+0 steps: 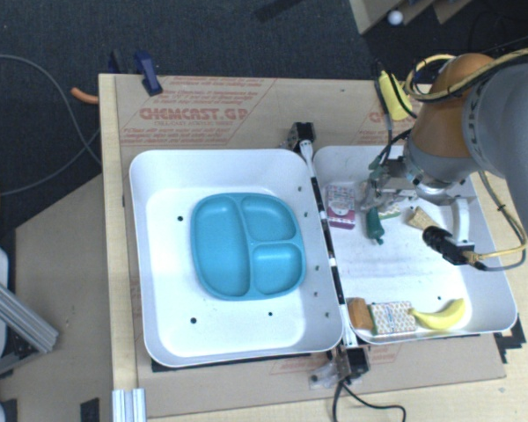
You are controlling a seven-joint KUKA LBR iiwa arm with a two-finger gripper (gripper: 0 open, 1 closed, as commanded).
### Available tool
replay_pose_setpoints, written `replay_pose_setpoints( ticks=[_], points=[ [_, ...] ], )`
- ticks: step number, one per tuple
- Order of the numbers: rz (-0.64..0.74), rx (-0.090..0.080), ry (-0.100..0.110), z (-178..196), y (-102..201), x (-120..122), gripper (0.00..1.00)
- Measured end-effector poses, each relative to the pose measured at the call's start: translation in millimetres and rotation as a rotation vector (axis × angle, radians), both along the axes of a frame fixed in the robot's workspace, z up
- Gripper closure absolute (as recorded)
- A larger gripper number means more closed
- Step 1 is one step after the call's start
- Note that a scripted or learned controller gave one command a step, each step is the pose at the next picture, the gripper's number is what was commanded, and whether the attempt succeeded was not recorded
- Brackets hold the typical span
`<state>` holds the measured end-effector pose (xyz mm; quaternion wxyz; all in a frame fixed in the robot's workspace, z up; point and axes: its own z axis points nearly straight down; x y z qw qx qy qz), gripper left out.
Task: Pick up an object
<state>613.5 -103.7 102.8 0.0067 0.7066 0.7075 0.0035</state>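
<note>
Arm (475, 121) reaching in from the right over the right bin (405, 275). Tool (389, 196) low near that bin's far left part, above a green thing (373, 226); cannot tell if apart or together. Pink packet (341, 202) just beside, at the bin's left wall. Banana (440, 316) and a patterned packet (392, 317) at the near edge, touching. Blue tray (246, 244) lying in the left bin (158, 236). Both bins on the desk (123, 130).

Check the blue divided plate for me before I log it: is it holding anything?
Empty. The blue divided plate in the left bin shows three bare compartments.
</note>
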Motion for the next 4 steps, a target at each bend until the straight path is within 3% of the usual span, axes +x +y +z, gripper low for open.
replay_pose_setpoints(
  ticks=[1,2,3,4],
  points=[
    [-0.002,0.003,0.012,109,-18,-59,1.00],
    [-0.002,0.002,0.013,71,-85,1,1.00],
    [-0.001,0.003,0.015,37,-113,7,1.00],
    [-0.001,0.003,0.014,38,-113,8,0.00]
  ],
)
